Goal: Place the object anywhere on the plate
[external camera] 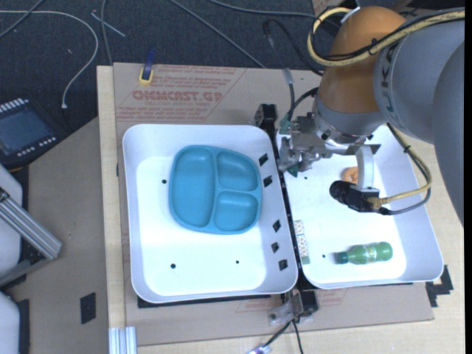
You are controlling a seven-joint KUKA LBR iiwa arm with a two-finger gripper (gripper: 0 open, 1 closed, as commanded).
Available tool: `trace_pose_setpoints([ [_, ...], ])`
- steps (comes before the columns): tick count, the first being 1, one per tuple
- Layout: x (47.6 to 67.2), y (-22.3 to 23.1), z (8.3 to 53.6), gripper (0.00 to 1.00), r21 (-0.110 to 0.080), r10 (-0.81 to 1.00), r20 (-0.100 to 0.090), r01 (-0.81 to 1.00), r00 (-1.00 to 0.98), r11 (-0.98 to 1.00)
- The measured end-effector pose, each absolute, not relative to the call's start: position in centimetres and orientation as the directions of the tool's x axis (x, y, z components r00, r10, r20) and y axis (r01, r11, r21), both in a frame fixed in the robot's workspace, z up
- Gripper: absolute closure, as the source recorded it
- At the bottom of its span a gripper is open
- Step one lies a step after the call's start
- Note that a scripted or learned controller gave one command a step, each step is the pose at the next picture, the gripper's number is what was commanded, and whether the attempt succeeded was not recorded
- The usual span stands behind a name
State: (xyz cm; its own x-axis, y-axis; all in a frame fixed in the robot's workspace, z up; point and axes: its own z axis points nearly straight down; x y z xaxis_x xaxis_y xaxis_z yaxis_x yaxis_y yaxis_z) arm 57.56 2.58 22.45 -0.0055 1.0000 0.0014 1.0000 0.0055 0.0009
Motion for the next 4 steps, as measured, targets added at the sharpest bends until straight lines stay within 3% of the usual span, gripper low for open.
trace_pose_setpoints([
  [1, 59.8, 8.3, 21.7, 1.0, 0.001, 1.0, 0.003, 1.0, -0.007, 0.006],
  [2, 60.5, 11.9, 21.6, 1.0, 0.001, 1.0, 0.002, 1.0, -0.004, 0.004],
  [3, 60.9, 11.7, 23.5, 1.0, 0.002, 1.0, 0.001, 1.0, -0.001, 0.001],
  [4, 60.9, 11.7, 23.4, 0.0, 0.0, 1.0, 0.0, 1.0, -0.001, 0.001],
])
